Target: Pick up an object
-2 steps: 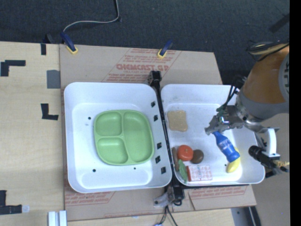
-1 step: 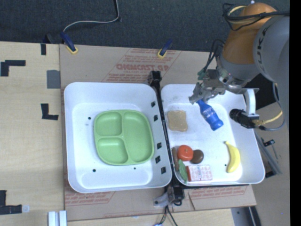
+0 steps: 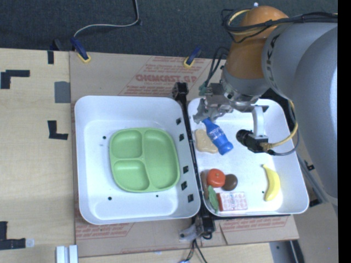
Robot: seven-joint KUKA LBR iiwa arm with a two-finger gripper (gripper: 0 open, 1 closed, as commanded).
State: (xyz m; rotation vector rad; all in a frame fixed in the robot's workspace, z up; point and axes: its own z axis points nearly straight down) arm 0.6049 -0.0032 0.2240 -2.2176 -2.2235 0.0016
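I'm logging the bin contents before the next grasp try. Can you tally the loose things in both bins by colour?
Green: 1, the divided plate in the left bin
Blue: 1, the bottle
Tan: 1, the flat piece
Red: 1, the tomato
Brown: 1, the ball
Red and white: 1, the box
Yellow: 1, the banana
Total: 7

a blue bottle (image 3: 218,137) lies tilted in the right bin (image 3: 290,201), its upper end just under the tool (image 3: 211,109). it rests partly over a beige flat piece (image 3: 204,142). nearer the front sit a red tomato (image 3: 215,178), a brown round item (image 3: 230,182) and a red-and-white packet (image 3: 232,202). a yellow banana (image 3: 271,183) lies well apart to the right.
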